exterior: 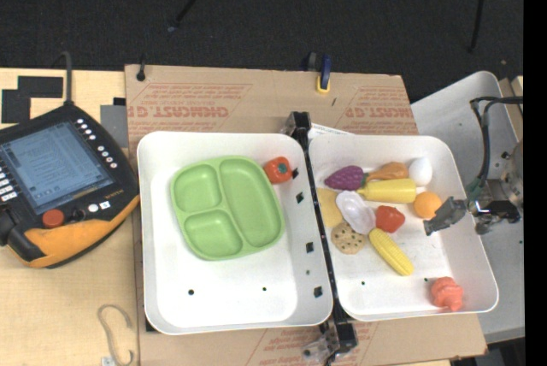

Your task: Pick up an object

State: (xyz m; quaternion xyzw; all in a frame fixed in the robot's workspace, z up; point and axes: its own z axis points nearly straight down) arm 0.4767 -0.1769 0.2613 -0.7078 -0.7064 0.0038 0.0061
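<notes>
The right white bin (466,176) holds several toy foods: a purple piece (344,178), a yellow piece (389,191), a white egg (420,170), an orange ball (426,204), a red piece (390,219), a cookie (347,238), a corn cob (391,251) and a pink piece (446,292). My gripper (446,215) reaches in over that bin's right side, just right of the orange ball and close to it. Nothing shows in its grasp. A red tomato-like toy (278,170) lies in the left bin (162,270), against the green plate's upper right corner.
A green three-part plate (226,208) lies in the left bin. A teach pendant (60,176) sits on the bench at far left. Cardboard (256,99) lies under both bins, with a clamp (324,73) at its back edge. The arm's wrist and cables (500,193) stand right of the bins.
</notes>
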